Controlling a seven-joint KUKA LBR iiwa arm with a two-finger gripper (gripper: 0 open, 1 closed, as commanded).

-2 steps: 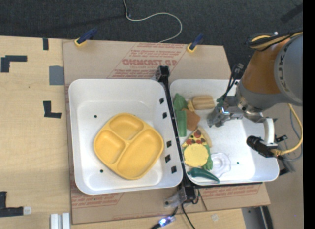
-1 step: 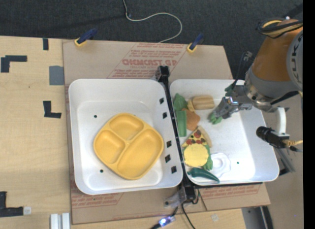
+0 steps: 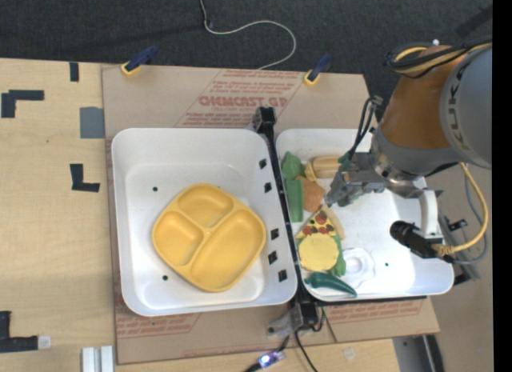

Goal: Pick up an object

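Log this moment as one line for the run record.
gripper: over right bin, above toy food pile | grasp: not visible | yellow tray: left bin | task: pending

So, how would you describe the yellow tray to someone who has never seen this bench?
Find the left white bin. The yellow tray lies alone in its middle, tilted. It is large and split into three compartments, unlike the small toy foods crowded in the right bin.

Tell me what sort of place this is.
Most likely a robotics lab bench set up for bin-picking trials: two white bins on cardboard clamped to the bench, a yellow divided plate in the left one, toy food in the right, with the gripper above it.
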